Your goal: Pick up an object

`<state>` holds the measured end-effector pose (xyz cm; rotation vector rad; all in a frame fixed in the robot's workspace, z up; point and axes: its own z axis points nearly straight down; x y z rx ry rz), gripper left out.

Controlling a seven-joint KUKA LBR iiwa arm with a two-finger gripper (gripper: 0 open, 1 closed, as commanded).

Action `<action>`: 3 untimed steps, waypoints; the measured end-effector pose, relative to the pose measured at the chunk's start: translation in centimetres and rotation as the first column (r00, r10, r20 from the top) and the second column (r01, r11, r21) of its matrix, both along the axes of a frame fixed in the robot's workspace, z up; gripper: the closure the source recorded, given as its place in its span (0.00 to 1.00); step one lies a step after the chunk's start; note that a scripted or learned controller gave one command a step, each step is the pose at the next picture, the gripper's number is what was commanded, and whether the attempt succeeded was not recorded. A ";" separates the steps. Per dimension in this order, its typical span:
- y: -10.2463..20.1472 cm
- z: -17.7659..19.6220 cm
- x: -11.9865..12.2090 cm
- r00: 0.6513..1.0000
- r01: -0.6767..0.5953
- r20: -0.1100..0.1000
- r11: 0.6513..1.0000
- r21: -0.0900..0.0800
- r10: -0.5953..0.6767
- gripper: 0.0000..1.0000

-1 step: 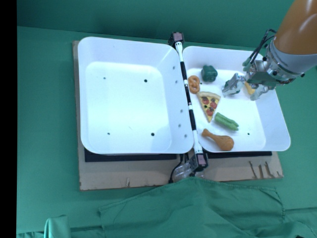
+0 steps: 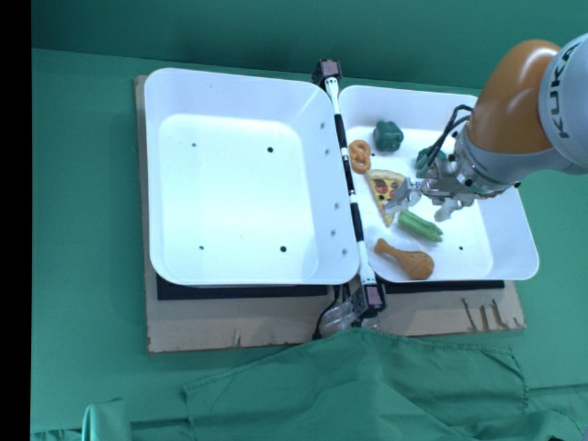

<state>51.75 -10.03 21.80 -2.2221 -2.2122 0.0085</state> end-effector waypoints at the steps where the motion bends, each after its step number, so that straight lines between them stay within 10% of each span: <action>1: 0.8 9.2 4.4 1.000 -0.004 0.024 1.000 -0.004 0.005 0.00; 2: -1.3 -1.0 3.7 1.000 0.002 0.002 1.000 -0.002 -0.002 0.00; 3: -1.3 -3.4 -4.5 1.000 0.003 0.029 1.000 -0.006 -0.003 0.00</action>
